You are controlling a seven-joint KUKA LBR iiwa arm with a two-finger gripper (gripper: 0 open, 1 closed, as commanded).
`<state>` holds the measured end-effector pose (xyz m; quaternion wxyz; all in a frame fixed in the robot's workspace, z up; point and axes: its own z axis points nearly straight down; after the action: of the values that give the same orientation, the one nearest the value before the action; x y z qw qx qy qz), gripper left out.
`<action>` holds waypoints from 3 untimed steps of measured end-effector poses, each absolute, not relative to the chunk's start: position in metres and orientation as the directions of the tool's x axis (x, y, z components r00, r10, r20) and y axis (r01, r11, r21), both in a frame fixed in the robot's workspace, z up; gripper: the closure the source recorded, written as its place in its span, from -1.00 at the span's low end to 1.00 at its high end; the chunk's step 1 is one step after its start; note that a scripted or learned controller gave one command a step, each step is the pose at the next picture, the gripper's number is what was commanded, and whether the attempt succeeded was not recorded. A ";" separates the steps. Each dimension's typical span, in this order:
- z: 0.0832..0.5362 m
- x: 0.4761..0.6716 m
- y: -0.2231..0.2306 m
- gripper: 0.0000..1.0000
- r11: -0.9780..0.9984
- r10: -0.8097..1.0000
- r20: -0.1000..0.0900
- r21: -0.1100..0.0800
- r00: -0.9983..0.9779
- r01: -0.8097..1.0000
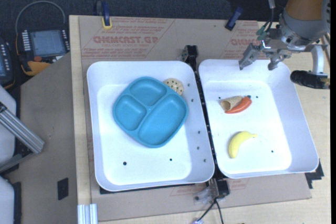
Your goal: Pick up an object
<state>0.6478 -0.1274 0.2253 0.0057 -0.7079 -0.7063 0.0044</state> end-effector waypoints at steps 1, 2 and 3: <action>0.233 0.650 -0.127 -1.00 0.000 1.000 0.000 -0.001 0.000 1.000; 0.173 0.648 -0.128 -1.00 0.000 1.000 0.000 -0.002 0.000 1.000; 0.116 0.653 -0.120 -1.00 0.001 1.000 0.002 -0.008 -0.001 1.000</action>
<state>0.6535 -0.1204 0.1157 0.0033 -0.7067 -0.7075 0.0022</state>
